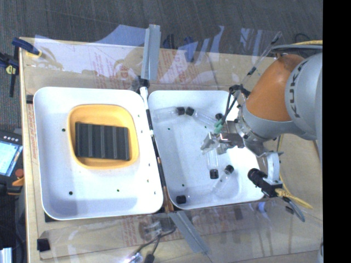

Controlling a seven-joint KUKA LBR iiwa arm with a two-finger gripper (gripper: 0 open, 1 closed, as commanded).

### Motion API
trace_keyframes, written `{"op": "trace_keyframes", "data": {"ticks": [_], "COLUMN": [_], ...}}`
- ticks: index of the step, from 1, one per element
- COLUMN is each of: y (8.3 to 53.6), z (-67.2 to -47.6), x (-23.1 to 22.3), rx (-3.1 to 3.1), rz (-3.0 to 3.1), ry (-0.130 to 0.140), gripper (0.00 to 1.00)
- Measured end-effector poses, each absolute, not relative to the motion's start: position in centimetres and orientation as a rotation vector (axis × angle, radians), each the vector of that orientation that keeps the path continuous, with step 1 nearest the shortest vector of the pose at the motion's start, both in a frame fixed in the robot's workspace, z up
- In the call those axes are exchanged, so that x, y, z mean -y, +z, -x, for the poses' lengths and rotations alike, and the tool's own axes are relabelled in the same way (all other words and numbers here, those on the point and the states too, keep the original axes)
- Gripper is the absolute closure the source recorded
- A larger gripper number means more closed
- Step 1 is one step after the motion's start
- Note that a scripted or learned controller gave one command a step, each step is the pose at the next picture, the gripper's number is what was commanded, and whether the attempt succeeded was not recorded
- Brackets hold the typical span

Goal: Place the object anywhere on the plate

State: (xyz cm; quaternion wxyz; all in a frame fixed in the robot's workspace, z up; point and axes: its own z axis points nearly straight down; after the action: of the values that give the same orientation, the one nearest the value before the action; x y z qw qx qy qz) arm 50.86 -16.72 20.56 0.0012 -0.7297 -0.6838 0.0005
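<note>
A yellow plate [127,116] with a dark ridged centre lies in the left white bin [55,190]. The right white bin [181,163] holds several small clear pieces with black caps: two at the back [185,112], two near the front [214,173] and one at the front left corner [181,200]. My gripper [215,144] hangs low over the right half of this bin, just above the clear pieces near the front. I cannot make out anything held in it. A green part [219,126] sits on the wrist.
The grey arm with its orange band [271,95] covers the right bin's right edge. A black fitting [258,178] sits at that bin's front right corner. A dark ridge [153,147] divides the two bins. Clear plastic sheets lie around the bench.
</note>
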Motion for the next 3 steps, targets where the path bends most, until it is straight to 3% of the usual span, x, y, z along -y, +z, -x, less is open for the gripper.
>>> {"op": "trace_keyframes", "data": {"ticks": [1, 2, 3], "y": [19.8, 23.2, 22.4], "z": [-55.2, -58.1, -59.7], "x": [15.0, 11.5, 6.5], "rx": [2.448, 2.674, 2.806], "rz": [1.968, 1.647, 1.413], "ry": [0.001, 0.0, 0.0], "gripper": [1.0, 1.0, 1.0]}}
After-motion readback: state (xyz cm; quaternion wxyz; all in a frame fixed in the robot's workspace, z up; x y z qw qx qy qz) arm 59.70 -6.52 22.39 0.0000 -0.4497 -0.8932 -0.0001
